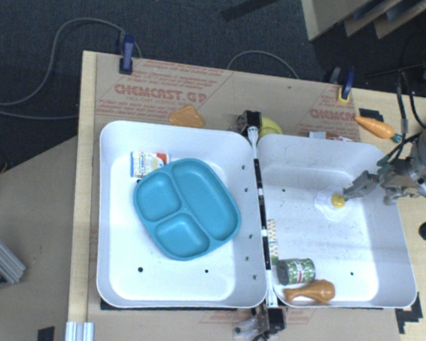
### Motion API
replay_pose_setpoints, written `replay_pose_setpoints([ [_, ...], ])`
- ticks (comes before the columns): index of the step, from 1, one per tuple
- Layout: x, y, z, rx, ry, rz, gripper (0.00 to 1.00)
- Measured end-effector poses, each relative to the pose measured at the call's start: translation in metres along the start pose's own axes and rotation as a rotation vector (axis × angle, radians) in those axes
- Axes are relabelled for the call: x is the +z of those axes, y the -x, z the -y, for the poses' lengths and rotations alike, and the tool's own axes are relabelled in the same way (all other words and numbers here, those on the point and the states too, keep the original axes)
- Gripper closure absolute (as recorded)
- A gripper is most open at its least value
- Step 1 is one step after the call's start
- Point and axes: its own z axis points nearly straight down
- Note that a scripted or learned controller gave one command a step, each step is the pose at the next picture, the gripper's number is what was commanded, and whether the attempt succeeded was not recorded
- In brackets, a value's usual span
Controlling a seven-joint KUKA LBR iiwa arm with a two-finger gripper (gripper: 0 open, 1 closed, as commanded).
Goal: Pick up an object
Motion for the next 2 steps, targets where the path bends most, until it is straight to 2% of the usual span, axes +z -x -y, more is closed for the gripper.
replay_pose_setpoints([
  [1, 0.054, -0.034, -0.053, -0.005, 0.003, 0.000, 0.00],
  [2, 0.037, -0.011, -0.035, -0.001, -0.003, -0.002, 0.00],
])
